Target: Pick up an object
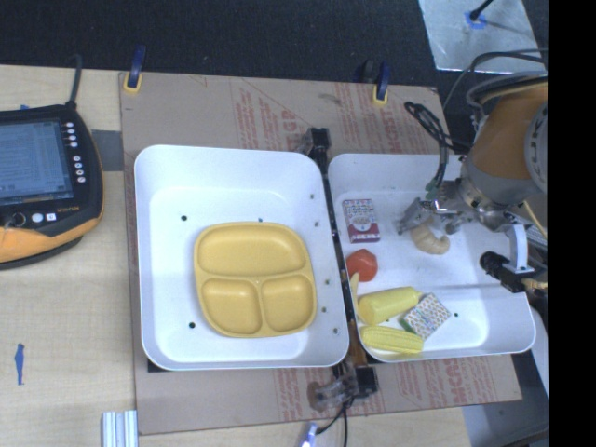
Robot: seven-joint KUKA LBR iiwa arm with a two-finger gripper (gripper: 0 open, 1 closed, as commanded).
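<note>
The grey two-finger gripper (430, 223) hangs low in the right white plastic bin (484, 338), fingers spread astride the small beige rounded lump (430, 240), seemingly lined up to grasp it.

Faded red lettering runs in strips across the brown cardboard sheet (279, 110) under the two bins — too washed out to read. A small red-and-white carton (359, 220) in the right-hand bin (484, 333) carries a printed label, its words too small to make out. The handheld control pendant (42, 180) at the left shows a lit screen of text lines — none legible.
</note>
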